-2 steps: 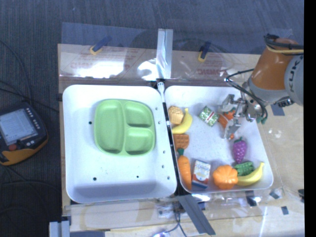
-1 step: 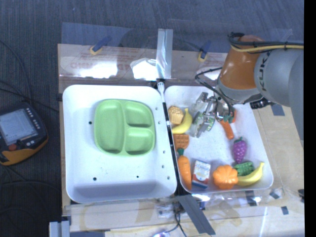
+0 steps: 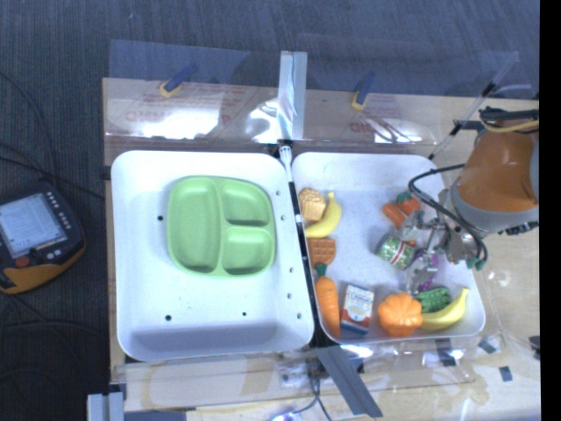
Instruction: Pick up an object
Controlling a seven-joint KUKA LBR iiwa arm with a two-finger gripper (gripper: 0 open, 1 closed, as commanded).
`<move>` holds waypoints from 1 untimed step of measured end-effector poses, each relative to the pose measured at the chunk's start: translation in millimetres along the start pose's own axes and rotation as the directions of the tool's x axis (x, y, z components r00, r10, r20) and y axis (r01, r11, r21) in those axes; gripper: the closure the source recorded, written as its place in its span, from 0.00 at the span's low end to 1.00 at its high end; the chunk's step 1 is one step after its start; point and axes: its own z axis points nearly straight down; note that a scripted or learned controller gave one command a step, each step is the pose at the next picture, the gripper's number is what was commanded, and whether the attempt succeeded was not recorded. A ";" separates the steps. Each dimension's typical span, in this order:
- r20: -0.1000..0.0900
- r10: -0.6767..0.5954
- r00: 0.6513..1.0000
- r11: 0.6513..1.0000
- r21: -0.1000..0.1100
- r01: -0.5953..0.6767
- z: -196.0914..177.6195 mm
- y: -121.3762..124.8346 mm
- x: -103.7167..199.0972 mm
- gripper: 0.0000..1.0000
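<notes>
Clutter fills the right bin (image 3: 368,169) in my camera view, and I take the small green-and-red can (image 3: 396,251) as my landmark and likely target. My end effector (image 3: 428,254) hangs just right of the can, near enough that I can't say whether they touch, and I cannot tell how it is set. The can lies tipped, its long axis running roughly left to right toward the end effector. Below the can sit an orange pumpkin (image 3: 400,313) and a small carton (image 3: 356,308); far left of it, a banana (image 3: 326,219). I judge any descent should shift slightly left. Labels are too blurred to read.
</notes>
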 end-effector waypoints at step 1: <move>0.003 0.060 0.998 0.998 0.000 -0.060 0.1 20.2 -12.4 0.00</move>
